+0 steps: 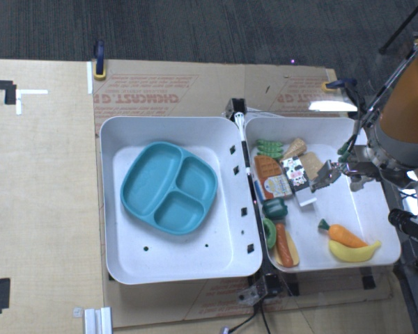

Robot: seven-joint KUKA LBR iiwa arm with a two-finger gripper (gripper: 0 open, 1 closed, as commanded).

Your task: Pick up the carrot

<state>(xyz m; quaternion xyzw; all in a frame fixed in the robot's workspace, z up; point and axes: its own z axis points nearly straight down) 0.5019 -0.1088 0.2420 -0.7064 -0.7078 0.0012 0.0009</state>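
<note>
Landmark: the right bin (376, 186), the white tray nearer the arm; every place below is given against it.
Carrot: the carrot (346, 234) lies flat on the floor of the right bin, in its near right corner, green stub pointing toward the middle of the bin.
Carrot's neighbour: a yellow banana (355, 252) lies touching the carrot along its near side, curving under it.
Pincer: the pincer (329, 175) hangs over the middle of the right bin, near the far half, well apart from the carrot; its fingers look spread a little with nothing between them, though at this slant the gap is hard to read.
Arm: the arm (404, 110), grey with orange, enters over the right bin's right wall.
Other contents: a heap of toy food packs the right bin's left side: green pea pods (269, 147), an orange carton (271, 177), a dark small box (295, 171), a sausage-like piece (285, 246) at the near left.
Left bin: the left bin (118, 256) sits just beside the right bin's left wall and holds a blue divided plate (168, 187).
Worktop: cardboard sheets on the worktop (42, 207) lie under both bins.
Done so far: the pincer is over the correct bin; nothing gripped, carrot unlifted.
Left to do: I judge nearly everything remains: travel to the near right corner, descend, close on the carrot, lift.
Risk: the touching banana may be caught or nudged during the grasp.
</note>
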